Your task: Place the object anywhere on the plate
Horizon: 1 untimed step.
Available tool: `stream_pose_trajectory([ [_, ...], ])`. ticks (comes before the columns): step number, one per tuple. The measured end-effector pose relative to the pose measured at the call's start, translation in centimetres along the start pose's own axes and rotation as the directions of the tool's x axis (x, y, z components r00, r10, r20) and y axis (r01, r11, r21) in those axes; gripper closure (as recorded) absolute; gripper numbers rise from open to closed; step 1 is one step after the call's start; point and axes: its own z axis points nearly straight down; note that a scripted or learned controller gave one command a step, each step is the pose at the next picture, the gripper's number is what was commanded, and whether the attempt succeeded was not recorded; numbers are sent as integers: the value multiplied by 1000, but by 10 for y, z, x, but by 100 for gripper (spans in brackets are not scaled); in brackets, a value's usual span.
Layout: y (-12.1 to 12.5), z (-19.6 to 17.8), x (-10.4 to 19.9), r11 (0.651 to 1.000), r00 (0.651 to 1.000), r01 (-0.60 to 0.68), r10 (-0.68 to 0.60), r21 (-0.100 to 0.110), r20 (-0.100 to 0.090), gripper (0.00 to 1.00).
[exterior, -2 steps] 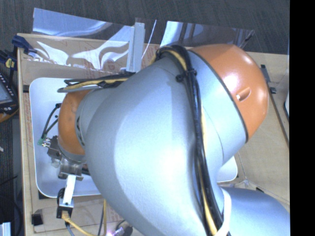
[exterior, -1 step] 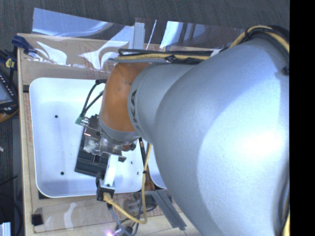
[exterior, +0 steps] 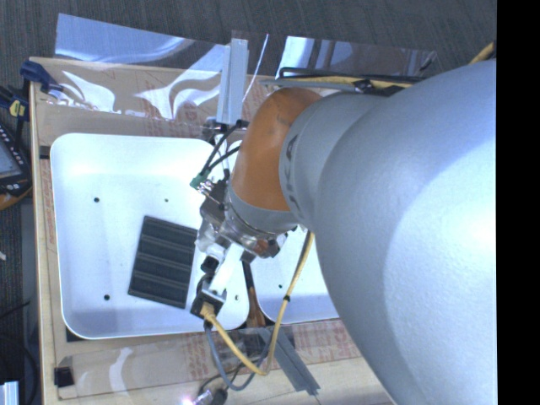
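The grey arm (exterior: pixel 405 226) bulks nearest the lens, covering the table's right side and most of the right bin (exterior: pixel 312 298), of which a strip of the near edge shows. Its orange band (exterior: pixel 261 154) sits above the wrist (exterior: pixel 245 226), which hangs over the right edge of the left bin (exterior: pixel 93 167). The jaws are hidden beneath the wrist, so I cannot tell whether they are open or closed, or whether they hold anything. A dark ribbed slab (exterior: pixel 164 261) – the one loose thing visible – lies flat in the left bin, slightly askew, toward its near edge and right of middle, just beside the wrist. The wooden table (exterior: pixel 135 369) frames the bins.
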Motion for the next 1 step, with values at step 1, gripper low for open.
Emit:
stream_pose_trajectory([
  [1, -50, 2, 60, 837, 837, -547, 547, -2, -1, 100],
])
